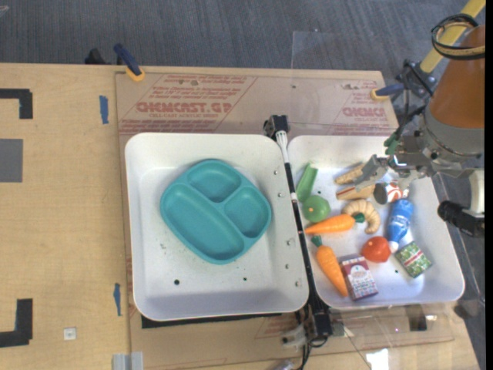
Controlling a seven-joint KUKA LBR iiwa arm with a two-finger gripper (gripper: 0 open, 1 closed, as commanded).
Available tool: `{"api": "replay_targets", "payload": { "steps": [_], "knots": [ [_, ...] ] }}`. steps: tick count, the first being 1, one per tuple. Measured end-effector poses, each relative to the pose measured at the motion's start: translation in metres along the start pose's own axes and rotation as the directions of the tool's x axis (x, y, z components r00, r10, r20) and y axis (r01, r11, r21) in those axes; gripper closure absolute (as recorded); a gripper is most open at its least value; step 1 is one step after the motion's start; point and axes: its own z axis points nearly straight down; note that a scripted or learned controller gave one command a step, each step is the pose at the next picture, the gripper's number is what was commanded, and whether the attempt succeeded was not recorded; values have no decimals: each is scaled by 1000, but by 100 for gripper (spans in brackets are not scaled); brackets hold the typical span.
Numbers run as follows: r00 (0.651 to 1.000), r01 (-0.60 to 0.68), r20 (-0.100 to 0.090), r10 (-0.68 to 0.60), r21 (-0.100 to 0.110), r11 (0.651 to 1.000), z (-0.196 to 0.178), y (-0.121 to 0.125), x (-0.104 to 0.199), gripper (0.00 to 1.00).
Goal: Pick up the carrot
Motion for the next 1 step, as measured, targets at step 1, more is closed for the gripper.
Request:
{"api": "replay_targets", "payload": {
  "steps": [1],
  "knots": [
    [999, 37, 3, -37, -10, 999, 136, -43, 1, 0]
  ]
}}
